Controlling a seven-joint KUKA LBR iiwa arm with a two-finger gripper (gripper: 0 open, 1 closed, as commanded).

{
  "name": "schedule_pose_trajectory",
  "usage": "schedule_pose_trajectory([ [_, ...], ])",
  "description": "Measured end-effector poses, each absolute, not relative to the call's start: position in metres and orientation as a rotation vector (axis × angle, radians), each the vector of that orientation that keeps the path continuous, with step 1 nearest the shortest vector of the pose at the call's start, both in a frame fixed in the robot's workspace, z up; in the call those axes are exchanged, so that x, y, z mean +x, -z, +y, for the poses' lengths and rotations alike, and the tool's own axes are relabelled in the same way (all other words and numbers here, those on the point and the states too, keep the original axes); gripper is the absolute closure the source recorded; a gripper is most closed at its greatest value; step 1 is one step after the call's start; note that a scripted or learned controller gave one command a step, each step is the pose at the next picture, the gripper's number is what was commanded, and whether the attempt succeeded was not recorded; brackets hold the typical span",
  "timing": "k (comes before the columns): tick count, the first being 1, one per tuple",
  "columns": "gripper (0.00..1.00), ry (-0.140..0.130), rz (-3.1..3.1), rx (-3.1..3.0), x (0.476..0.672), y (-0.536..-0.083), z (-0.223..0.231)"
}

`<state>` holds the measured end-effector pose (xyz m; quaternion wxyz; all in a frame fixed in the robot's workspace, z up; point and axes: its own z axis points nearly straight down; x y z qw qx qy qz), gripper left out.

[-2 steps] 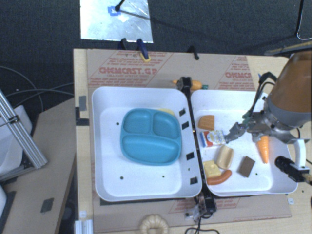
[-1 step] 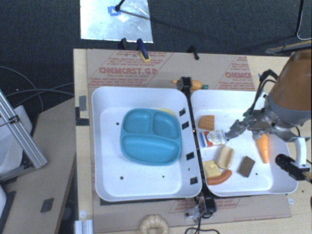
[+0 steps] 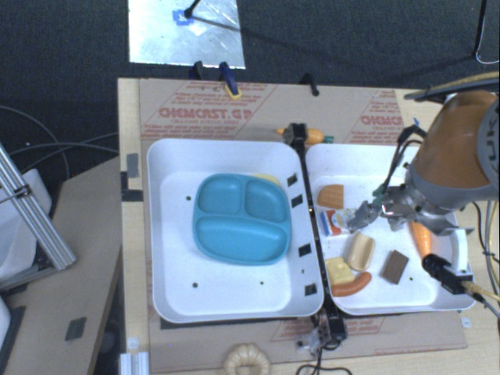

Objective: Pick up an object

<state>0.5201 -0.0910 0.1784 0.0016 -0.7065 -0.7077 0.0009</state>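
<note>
Cardboard sheeting printed with red lettering covers the table [image 3: 234, 108], and two shallow white plastic bins sit on it side by side. The left bin [image 3: 168, 233] holds a blue plastic plate with three compartments [image 3: 241, 219], lying near the bin's centre, with a pale yellow item peeking out behind the plate's upper right edge.

The right bin [image 3: 367, 158] holds a scatter of toy food. An orange wedge-shaped piece [image 3: 331, 195] lies in the upper left part of this bin, a tan bread-like roll [image 3: 360, 251] sits near the centre, a yellow cheese-like chunk [image 3: 339, 269] lies just beside it to the lower left, and a red-orange sausage [image 3: 351, 285] curves along the bottom, touching the yellow chunk. A dark brown rectangular block [image 3: 394, 266] rests to the right of the roll, and an orange carrot-shaped piece [image 3: 421, 239] lies further right, partly under the arm.

The grey arm with its orange band [image 3: 461, 143] reaches in from the right of the frame. Its end effector [image 3: 364, 213] hangs low over the right bin, just above the tan roll and right of a small red and blue item [image 3: 334, 223]. Whether it is apart or together cannot be told.
</note>
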Motion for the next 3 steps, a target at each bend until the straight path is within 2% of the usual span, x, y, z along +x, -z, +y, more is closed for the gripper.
schedule_pose_trajectory([
  [1, 0.00, -0.004, -2.219, -2.217, 0.518, -0.115, -0.091],
  [2, 0.00, -0.001, -2.221, -2.219, 0.518, -0.083, -0.091],
  [3, 1.00, 0.003, -2.222, -2.223, 0.519, -0.095, -0.092],
])
